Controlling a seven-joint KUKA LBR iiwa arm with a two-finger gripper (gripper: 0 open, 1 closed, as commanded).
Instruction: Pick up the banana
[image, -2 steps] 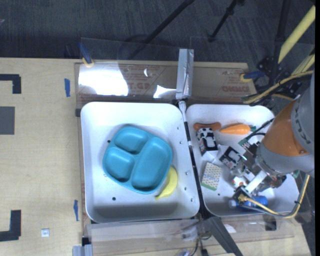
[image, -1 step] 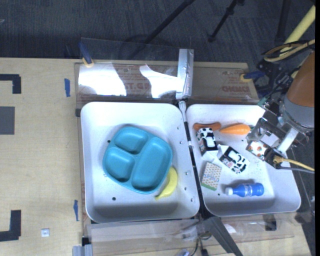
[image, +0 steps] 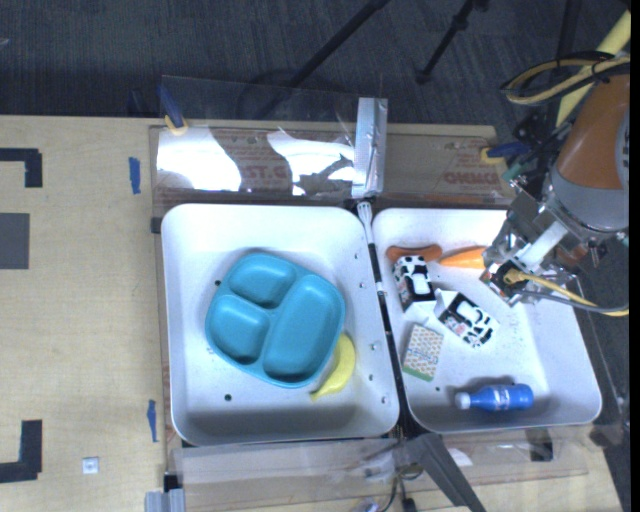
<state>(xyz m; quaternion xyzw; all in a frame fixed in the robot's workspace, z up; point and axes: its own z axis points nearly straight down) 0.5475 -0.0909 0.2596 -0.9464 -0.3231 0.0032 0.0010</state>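
1. Banana lies in the left bin, near that bin's front right corner, curving along the lower right edge of the blue plate and partly tucked under it.
2. The plate, a blue divided dish with three compartments, sits in the middle of the left bin, tilted toward the front right.
3. The gripper hangs over the right bin, close to its back right corner, well apart from the banana; whether it is open or closed cannot be told from this angle, and nothing can be seen held in it.
4. The arm, grey with an orange band, reaches in from the right edge of the bench, with yellow cables looping above it.
5. A carrot lies near the back edge of the right bin, just beside the gripper, its tip pointing left.
6. A black-and-white toy rests near the right bin's left wall, and a second black-and-white piece lies toward the bin's middle.
7. A patterned card lies flat below them, left of centre.
8. A blue bottle lies on its side along the right bin's front edge, cap end pointing left.
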